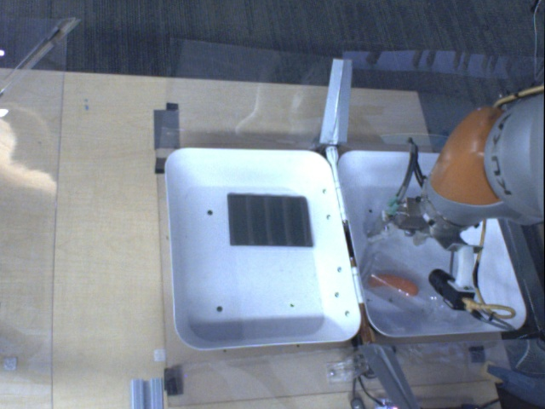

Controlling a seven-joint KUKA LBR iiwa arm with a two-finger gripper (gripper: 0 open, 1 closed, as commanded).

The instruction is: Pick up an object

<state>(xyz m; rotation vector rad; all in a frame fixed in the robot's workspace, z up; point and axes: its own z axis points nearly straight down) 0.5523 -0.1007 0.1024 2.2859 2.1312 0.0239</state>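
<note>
Nearest us, close to the near edge of the right bin [368,181], lies the only loose piece I can make out: a small orange-red stick [393,284], flat on the bin floor and a little askew. Nothing holds it. Just beyond it, towards the middle of that bin, the pincer [402,218] hangs low over the floor, apart from the stick. Whether the pincer is apart or together, I cannot tell from here; the wrist hides it.

So I'd call this the approach, with the grab not yet made. The next move, I'd say, is a short shift towards the near edge, lining up across the stick's narrow side, then straight down. The bin's near wall sits close by and could crowd that descent.

Across in the left bin [196,228], a dark ribbed panel [268,220] sits in the middle, well clear of the action. Behind the pincer, the arm [511,169] shows its orange band [464,164]. At the worktop's [102,228] far side, a metal bar [335,100] stands between the bins.
</note>
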